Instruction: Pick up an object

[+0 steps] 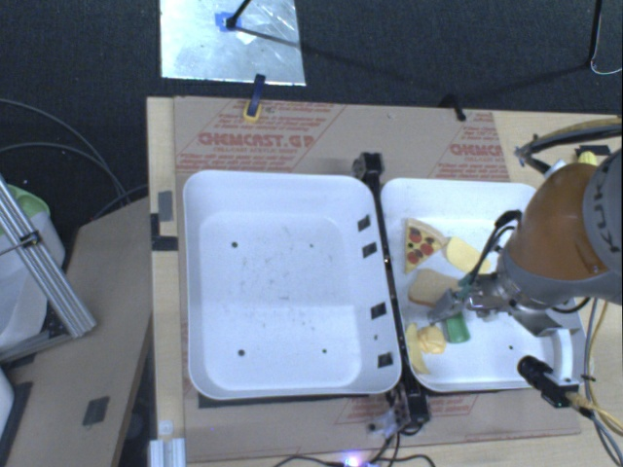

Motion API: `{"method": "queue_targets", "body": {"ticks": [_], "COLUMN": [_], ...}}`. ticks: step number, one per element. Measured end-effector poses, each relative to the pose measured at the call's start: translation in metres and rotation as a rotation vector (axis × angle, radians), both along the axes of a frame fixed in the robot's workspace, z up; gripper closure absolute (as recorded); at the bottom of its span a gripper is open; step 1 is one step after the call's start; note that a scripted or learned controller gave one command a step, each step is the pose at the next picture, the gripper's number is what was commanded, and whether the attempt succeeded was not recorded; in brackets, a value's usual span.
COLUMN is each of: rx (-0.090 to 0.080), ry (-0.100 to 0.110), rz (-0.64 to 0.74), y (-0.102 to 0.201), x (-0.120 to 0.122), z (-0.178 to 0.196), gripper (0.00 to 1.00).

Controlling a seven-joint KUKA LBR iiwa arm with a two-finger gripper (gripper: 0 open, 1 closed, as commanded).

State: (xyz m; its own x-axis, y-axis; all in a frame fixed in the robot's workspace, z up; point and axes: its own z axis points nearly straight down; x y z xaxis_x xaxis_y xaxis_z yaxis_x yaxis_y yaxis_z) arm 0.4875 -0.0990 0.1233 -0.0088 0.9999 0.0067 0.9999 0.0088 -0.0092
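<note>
The right bin [487,195] holds several toy foods. A pizza slice [422,243] lies at its upper left, with a yellow piece [462,254] beside it. Below them lies a tan bread slice [426,286]. A green object [457,331] and a pale yellow piece [423,342] sit near the front left corner. My gripper [452,305] reaches in from the right and hangs low between the bread slice and the green object, partly covering both. Whether it touches either one is unclear.
The left bin [209,202] lies beside the right one, with a black divider clamp [382,261] between them. The arm's orange band and grey body [569,241] cover the right bin's right part. A cardboard sheet [321,129] lies under both bins.
</note>
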Motion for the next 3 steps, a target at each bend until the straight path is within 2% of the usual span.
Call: {"method": "queue_targets", "body": {"ticks": [1,2,3], "rx": [-0.005,-0.005,-0.008], "ry": [-0.008,-0.022,-0.003], "rz": [-0.003,0.0,-0.012], "y": [0.017,0.057,0.008], "x": [0.028,0.001,-0.003], "z": [-0.041,0.092,0.0], "gripper": [0.0,0.0,0.0]}}
